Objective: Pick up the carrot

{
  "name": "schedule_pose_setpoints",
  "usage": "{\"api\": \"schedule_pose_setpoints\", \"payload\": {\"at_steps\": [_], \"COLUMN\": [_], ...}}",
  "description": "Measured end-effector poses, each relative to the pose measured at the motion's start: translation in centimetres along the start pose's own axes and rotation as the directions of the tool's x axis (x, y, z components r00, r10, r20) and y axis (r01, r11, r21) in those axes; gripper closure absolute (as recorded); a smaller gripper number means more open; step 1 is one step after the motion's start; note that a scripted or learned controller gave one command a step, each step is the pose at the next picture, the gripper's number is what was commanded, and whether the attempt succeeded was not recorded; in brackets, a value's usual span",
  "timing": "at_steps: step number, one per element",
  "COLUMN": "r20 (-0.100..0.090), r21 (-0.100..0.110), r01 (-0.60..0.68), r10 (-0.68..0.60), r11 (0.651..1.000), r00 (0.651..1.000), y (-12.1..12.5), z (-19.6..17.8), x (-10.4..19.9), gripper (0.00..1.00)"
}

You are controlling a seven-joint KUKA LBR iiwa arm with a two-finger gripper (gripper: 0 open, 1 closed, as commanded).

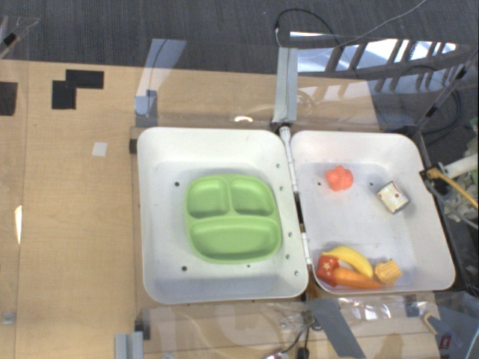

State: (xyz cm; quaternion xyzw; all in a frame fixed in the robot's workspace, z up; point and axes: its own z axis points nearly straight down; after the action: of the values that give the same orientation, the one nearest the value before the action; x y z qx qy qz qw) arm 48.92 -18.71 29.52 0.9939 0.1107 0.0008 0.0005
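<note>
The orange carrot (355, 279) lies along the front edge of the right bin (419, 170), pointing right. It touches a yellow banana (352, 259) just behind it, a red piece (326, 266) at its left end and a yellow corn piece (388, 272) at its right end.
A green divided plate (233, 218) sits in the left bin (161, 200). In the right bin, a red-orange toy fruit (340, 178) lies at the back and a small white block (393, 197) to its right. Cables and metal framing crowd the right edge.
</note>
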Motion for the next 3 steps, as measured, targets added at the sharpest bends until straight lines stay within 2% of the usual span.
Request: {"api": "schedule_pose_setpoints", "payload": {"at_steps": [1, 2, 3], "r20": [0.002, 0.001, -0.010], "r21": [0.002, 0.003, 0.002], "r01": [-0.015, 0.014, -0.017], "r10": [0.015, -0.014, 0.017], "r11": [1.000, 1.000, 1.000], "r00": [1.000, 1.000, 1.000], "y": [1.7, -9.3, -4.6], "z": [7.6, 16.6, 20.5], "x": [-0.6, 1.9, 1.3], "gripper": [1.00, 1.00, 1.00]}}
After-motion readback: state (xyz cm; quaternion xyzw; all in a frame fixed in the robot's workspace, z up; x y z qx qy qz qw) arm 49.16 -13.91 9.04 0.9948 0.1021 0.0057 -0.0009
